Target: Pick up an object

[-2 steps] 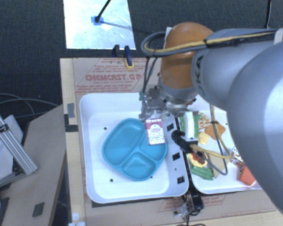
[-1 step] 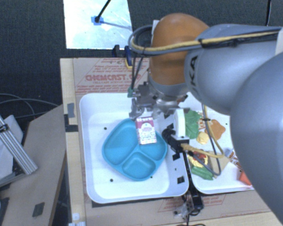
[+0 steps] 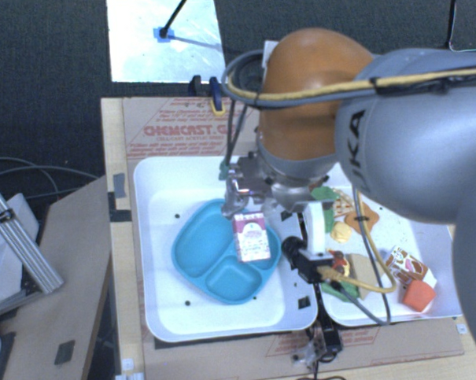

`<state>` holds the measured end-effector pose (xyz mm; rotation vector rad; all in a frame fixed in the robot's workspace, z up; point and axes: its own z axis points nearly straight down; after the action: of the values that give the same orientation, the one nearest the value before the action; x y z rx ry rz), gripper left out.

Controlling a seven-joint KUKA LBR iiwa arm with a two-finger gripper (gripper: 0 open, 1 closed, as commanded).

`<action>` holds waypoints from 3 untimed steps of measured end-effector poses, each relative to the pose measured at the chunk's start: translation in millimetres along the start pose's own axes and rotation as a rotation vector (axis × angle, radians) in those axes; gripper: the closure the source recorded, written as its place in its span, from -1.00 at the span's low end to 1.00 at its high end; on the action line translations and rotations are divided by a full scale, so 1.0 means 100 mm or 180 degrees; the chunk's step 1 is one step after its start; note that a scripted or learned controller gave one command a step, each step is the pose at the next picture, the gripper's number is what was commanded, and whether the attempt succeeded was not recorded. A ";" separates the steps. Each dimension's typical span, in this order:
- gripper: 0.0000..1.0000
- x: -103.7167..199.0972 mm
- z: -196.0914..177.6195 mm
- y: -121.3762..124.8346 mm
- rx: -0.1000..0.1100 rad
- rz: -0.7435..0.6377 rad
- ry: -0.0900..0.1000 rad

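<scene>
Camera view: the arm [image 3: 393,123] enters from the right and crosses over the right bin [image 3: 385,317], with its orange band above the wall between the two bins. The gripper [image 3: 245,207] points down over the right part of the left bin [image 3: 146,252]. How far it is open cannot be told from this angle, nor whether it has hold of anything. A small carton [image 3: 252,237], white with a pink print, stands directly beneath the gripper. It is upright over the right edge of a blue divided plate [image 3: 201,254], and its top meets the gripper's lower end. Whether the carton rests on the plate or is clear of it cannot be told. The plate lies flat in the left bin, towards the middle. In the right bin, an orange block [image 3: 418,295] lies near the front right corner, a brown-and-white packet [image 3: 402,261] is just beside it, and a yellow piece [image 3: 342,233] sits near the dividing wall. Both bins rest on a printed cardboard sheet [image 3: 172,129].
</scene>
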<state>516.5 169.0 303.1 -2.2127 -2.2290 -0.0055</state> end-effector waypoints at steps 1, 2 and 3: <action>1.00 -0.01 -0.08 0.02 -0.0002 -0.0016 -0.0006; 1.00 -0.07 -0.36 0.46 -0.0015 0.0002 -0.0005; 1.00 0.61 1.03 0.51 0.0033 -0.0008 -0.0012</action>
<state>567.6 230.6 200.0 -2.2067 -2.2283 0.0102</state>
